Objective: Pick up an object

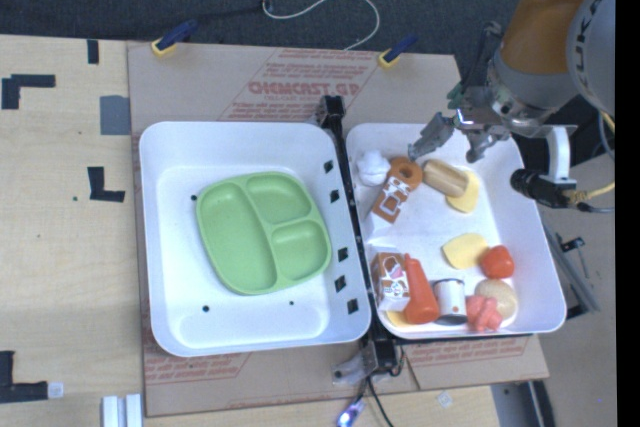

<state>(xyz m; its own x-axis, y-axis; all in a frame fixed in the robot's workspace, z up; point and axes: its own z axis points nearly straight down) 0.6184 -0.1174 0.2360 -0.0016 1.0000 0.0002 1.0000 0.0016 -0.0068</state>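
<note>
Arm: the grey and orange arm (545, 25) comes in from the upper right of the frame.

Gripper: the gripper (455, 137) hangs over the top part of the right bin (535, 245).

Fingers: they look spread wide apart, one finger (432, 135) to the left and one to the right. Nothing sits between them.

Nearest thing: the toy bread roll (446, 178) lies just below the gripper, near the top of the right bin. It looks like the one to pick.

How it may handle: it looks like a small play-food toy, so it is likely light and hard. It looks smooth and round, so it could slip or roll.

Where to hold it: across its short middle, with one finger on each long side.

Close neighbours: an orange box (395, 190) lies just to its left and a yellow piece (463, 200) touches its lower right. The fingers could bump them.

Other toys: a red tomato (497, 261), a red bottle (420, 295) and more sit lower in the right bin.

Left bin: the left bin (165, 245) holds a green plate (265, 231).

Table: both bins rest on cardboard on the table (60, 245).
</note>
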